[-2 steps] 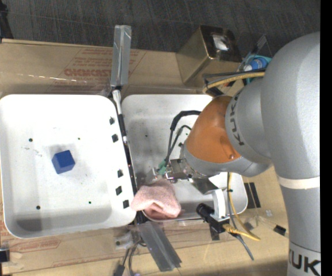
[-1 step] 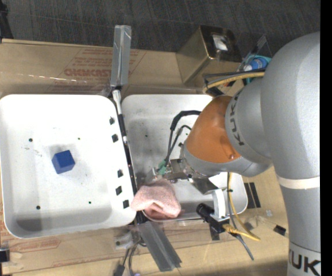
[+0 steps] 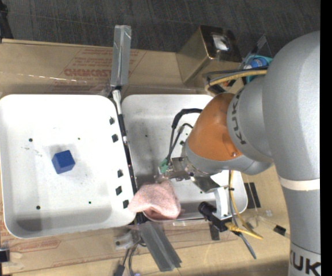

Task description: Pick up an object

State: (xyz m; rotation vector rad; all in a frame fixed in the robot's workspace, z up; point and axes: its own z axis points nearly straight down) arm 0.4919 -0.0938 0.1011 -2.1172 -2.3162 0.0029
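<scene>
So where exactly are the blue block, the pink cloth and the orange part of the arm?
blue block point(image 3: 64, 161), camera view, middle of its top face, in the left bin.
pink cloth point(image 3: 155, 200), camera view, middle of the bundle, at the right bin's near left corner.
orange band point(image 3: 212, 134), camera view, middle of the orange shell.

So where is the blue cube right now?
The blue cube sits alone in the left bin, left of centre, far from the gripper.
</scene>
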